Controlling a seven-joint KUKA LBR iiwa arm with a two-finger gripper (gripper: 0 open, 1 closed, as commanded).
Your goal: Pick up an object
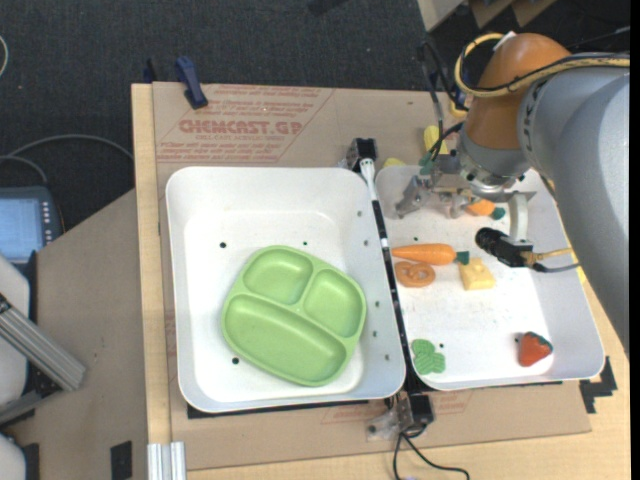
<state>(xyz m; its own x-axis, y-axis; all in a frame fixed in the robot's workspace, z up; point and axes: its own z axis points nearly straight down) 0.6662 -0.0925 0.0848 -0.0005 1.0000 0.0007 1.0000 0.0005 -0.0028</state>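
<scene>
Hovering over the right bin's (560, 368) far end, the gripper (437, 193) is too murky to call. Carrot (424, 253) lies just near of it; green plate (293, 314) sits left.

In my right-hand white bin (560, 368) a long orange toy carrot with a green stub (428, 254) lies on its side, pointing across the bin. Just below it, touching or nearly so, rests a flat round orange slice (415, 275). A pale yellow cheese-like wedge (478, 275) sits beside the carrot's green end. A red strawberry-shaped toy (534, 348) lies well apart, and a small green leafy piece (426, 355) (broccoli, perhaps) sits by the dividing wall.
</scene>
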